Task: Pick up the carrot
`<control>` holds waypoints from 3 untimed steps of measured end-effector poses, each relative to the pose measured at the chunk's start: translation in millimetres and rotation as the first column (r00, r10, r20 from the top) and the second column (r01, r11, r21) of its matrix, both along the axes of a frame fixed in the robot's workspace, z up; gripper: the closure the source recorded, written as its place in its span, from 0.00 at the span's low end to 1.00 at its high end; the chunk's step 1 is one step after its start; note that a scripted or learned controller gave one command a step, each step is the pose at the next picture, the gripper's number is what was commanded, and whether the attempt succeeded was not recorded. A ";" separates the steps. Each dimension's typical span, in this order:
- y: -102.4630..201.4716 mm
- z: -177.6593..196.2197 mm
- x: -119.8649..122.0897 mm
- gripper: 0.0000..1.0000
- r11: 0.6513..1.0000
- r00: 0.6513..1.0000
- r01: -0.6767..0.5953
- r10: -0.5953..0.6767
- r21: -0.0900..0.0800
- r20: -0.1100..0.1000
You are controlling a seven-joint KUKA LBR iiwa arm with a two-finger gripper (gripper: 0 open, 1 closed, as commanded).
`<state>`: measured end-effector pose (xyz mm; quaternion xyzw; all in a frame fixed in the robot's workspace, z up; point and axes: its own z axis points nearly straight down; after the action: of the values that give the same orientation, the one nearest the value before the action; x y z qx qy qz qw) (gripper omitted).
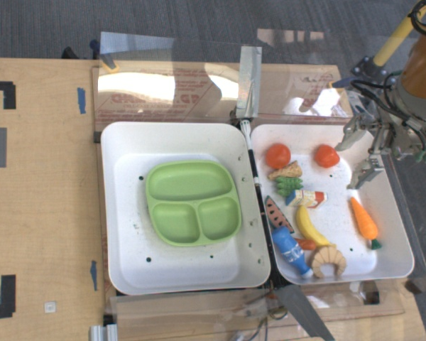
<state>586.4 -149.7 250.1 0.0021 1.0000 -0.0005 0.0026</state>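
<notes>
The carrot (364, 221), orange with a small green tip at its near end, lies along the right side of the right bin (394, 261). My gripper (364, 156) hangs above the bin's far right part, up and a little behind the carrot. Its two fingers (369, 170) stand apart with nothing between them, so it is open.
The right bin also holds two red tomatoes (277, 155) (326, 155), a banana (309, 224), a croissant (329, 259), a blue bottle (290, 250), a watermelon slice (278, 214) and other small toy food. A green divided plate (192, 201) sits in the left bin (121, 190).
</notes>
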 end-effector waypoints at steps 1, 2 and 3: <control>-65.0 -49.9 25.1 0.00 1.000 1.000 0.025 -0.025 0.000 0.000; -73.4 -151.7 -3.9 0.00 0.999 0.999 -0.053 0.053 -0.003 0.007; -72.2 -160.9 -17.0 0.00 0.965 0.965 -0.264 0.264 -0.001 0.004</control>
<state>569.4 -221.9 89.2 -0.1310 0.9914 -0.0005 0.0047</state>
